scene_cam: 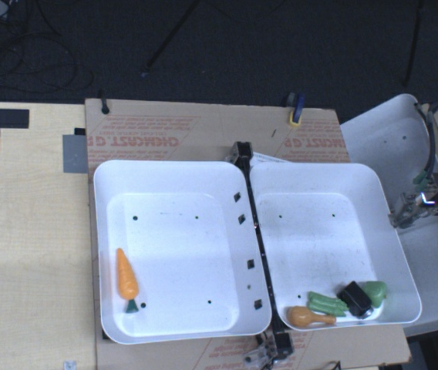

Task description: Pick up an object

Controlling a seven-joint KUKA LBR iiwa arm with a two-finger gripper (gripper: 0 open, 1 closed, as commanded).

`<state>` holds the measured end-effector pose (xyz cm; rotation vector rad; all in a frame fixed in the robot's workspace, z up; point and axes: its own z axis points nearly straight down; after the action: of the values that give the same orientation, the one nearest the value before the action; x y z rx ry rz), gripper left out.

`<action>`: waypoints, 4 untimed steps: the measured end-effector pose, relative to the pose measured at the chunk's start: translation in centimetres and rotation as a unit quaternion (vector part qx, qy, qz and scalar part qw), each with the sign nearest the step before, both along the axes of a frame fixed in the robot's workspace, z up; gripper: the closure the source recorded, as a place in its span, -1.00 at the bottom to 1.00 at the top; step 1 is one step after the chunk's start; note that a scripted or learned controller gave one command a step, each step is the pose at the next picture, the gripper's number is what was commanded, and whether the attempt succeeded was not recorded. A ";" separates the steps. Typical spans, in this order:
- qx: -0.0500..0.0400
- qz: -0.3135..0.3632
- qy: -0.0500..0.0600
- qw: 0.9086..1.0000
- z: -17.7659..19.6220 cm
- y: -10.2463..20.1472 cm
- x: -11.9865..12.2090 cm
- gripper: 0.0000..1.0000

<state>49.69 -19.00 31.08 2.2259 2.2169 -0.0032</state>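
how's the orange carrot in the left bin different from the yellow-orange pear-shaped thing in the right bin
The carrot lies alone near the left wall of the left bin; the pear-shaped piece lies in the right bin, at the front edge, close beside a green piece and a black object.
The carrot is long, tapered and bright orange with a dark green tip; the pear-shaped piece is rounder and duller yellow-orange.
The carrot runs front to back; the pear-shaped piece lies sideways.
Both lie flat.

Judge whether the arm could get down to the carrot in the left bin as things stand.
Probably yes. The carrot lies alone near the left bin's left wall, nothing over it; that wall might crowd the grasp.
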 end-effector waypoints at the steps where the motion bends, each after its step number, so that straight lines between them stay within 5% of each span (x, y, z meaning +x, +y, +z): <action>1: 0.001 0.001 0.003 1.000 -5.9 -2.4 1.5 1.00; 2: 0.002 0.003 0.002 1.000 -12.1 -0.6 5.5 1.00; 3: 0.001 0.002 0.001 1.000 -11.7 -0.7 5.3 -1.00; 4: 0.000 0.006 -0.009 1.000 9.8 6.9 7.8 -1.00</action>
<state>57.45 -12.15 40.85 2.2042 2.2210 0.0156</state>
